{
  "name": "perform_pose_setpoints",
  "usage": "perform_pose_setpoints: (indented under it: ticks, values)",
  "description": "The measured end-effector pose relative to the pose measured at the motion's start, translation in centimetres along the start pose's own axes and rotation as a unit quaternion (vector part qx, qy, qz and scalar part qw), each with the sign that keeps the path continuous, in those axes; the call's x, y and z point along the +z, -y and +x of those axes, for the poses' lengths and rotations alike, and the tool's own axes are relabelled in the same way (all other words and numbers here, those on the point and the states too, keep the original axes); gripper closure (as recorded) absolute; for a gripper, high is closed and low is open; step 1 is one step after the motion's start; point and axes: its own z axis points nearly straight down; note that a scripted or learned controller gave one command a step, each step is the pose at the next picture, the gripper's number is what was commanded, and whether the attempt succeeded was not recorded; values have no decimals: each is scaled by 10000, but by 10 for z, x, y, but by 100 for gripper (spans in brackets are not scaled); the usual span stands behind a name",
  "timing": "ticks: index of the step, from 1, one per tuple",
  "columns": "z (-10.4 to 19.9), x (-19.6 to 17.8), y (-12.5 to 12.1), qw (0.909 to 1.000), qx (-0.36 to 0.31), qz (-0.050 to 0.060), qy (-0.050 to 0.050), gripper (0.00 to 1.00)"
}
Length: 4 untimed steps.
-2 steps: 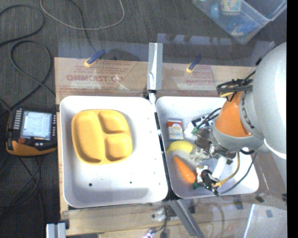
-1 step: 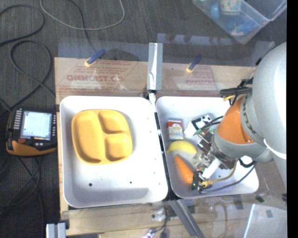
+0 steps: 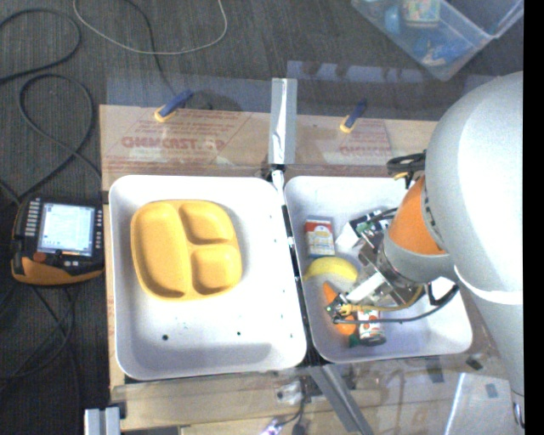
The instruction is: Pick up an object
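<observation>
In the right bin lie a small red and white box, a yellow rounded fruit-like thing, an orange thing and a small red, white and green item. My gripper reaches down into the front middle of this bin. Its tip sits over the orange thing, just left of the small item and just below the yellow one. The arm's body hides the bin's right part.
The left bin holds a yellow divided tray at its back left. A handheld control pendant lies on the floor left of the bench. A clear plastic box stands at the back right.
</observation>
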Motion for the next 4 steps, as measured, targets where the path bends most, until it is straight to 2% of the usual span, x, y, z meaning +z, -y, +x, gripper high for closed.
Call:
perform_pose_setpoints:
  ticks: [1, 2, 3, 4]
  values:
    - [113, -89, -33, 9909, 1345, 49, 75, 100]
    - [63, -1, -46, 9996, 265, 57, 51, 100]
    - [-5, 0, -25, 9895, 1444, -8, -42, 100]
    - [-13, -1, 5, 9953, 966, -45, -51, 100]
